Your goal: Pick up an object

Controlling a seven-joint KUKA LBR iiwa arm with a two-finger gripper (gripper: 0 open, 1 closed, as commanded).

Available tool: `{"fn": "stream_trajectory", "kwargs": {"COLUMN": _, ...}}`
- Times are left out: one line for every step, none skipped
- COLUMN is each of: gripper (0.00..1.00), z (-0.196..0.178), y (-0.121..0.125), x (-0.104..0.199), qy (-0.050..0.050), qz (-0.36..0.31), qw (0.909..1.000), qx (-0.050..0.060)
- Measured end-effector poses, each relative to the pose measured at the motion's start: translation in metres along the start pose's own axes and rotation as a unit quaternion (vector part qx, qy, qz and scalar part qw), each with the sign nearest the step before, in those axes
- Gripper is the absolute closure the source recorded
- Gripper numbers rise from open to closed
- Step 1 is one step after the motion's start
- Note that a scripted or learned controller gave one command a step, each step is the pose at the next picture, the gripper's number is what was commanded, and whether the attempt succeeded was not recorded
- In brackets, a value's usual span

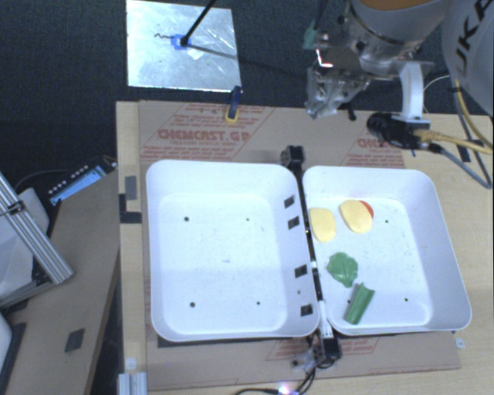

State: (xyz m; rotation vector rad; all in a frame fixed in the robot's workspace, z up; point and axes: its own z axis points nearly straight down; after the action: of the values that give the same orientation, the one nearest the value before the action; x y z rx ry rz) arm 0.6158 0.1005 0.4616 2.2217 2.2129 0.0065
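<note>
White plastic bins side by side on a cardboard sheet [208,127] covering the desk [127,193]; left bin [224,251] bare inside apart from small dark dots, right bin [444,266] holding four small objects, all in its left half.

Pale yellow oval piece [323,224] close to the right bin's left wall, just beside the black hinge strip [302,231] joining the bins. Second yellow piece [355,215] just to its right, near the far wall, with a red sliver [368,209] showing at its right edge; hard to say whether a separate object or part of the same one. Green leafy lump [342,268] nearer the front, and a green stick-shaped piece [359,304] tilted, near the front-left corner; the two close together, contact not clear.

Gripper [322,100] above the desk's far edge, beyond the right bin, well apart from every object. Fingers blurred and crowded by wrist hardware: open or closed not discernible; nothing seen between them. Arm cut off by the upper edge, only a strip of the orange band [394,4] visible. Black cylindrical fitting [394,129] and cables [463,143] partly covering the desk's far right corner.

Shiny metal plate [185,46] on dark floor beyond the desk. Yellow-and-blue clip [232,106] at the cardboard's far edge. Aluminium frame [27,239] at the left, cut off.
</note>
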Motion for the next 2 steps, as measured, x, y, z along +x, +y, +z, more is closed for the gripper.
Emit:
{"fn": "stream_trajectory", "kwargs": {"gripper": 1.00, "z": -0.026, "y": -0.044, "x": 0.056, "qy": 0.002, "qz": -0.007, "qw": 1.0000, "qx": 0.002}}
{"fn": "stream_trajectory", "kwargs": {"gripper": 1.00, "z": -0.077, "y": -0.087, "x": 0.114, "qy": 0.003, "qz": -0.007, "qw": 1.0000, "qx": 0.001}}
